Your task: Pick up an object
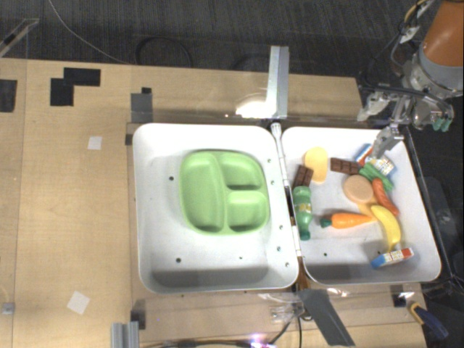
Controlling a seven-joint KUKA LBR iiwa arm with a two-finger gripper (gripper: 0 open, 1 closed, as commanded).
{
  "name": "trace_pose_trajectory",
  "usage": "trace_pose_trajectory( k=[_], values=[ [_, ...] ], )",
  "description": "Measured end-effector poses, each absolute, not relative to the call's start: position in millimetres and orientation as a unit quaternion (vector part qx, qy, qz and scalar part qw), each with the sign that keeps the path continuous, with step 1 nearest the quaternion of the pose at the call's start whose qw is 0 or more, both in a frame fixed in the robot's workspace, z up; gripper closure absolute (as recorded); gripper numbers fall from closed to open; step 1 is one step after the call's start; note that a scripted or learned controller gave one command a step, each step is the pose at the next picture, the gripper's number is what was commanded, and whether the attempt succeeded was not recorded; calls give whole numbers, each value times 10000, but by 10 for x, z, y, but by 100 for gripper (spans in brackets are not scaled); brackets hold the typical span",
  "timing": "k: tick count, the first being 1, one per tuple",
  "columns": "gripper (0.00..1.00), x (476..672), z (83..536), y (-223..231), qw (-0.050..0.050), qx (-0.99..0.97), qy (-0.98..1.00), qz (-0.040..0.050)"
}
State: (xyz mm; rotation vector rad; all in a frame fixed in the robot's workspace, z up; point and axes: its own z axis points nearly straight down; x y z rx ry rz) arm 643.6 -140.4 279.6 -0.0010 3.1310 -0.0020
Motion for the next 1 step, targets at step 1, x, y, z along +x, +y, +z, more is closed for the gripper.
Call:
trace_pose_trajectory(
  k=[1],
  values=[
    [0,6581,1006,-1295,81,38,10000,-12]
  ],
)
